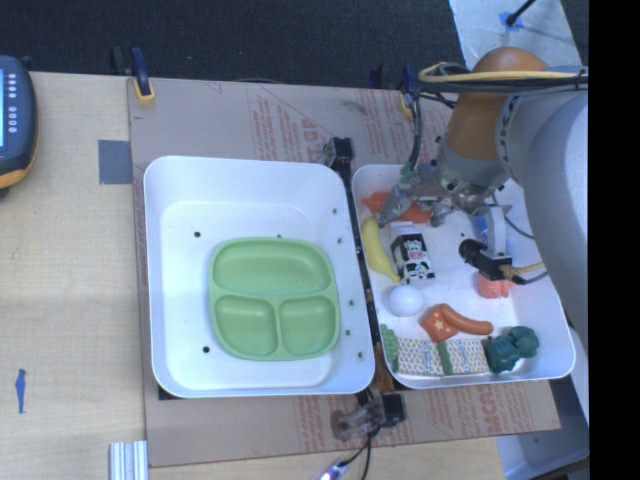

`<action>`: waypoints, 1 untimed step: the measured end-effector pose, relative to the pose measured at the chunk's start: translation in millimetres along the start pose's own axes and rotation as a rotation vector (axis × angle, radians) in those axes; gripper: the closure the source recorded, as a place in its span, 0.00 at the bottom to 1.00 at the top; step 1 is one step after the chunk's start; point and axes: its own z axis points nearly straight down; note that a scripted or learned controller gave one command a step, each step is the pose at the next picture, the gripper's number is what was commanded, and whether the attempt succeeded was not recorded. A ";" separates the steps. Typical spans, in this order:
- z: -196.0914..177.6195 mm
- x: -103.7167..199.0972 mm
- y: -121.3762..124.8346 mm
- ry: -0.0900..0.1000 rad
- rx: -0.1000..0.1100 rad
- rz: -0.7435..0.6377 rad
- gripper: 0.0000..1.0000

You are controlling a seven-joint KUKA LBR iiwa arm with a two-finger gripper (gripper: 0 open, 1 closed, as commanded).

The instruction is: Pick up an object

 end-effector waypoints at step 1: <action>0.0 2.1 -65.3 0.003 -0.005 0.003 0.00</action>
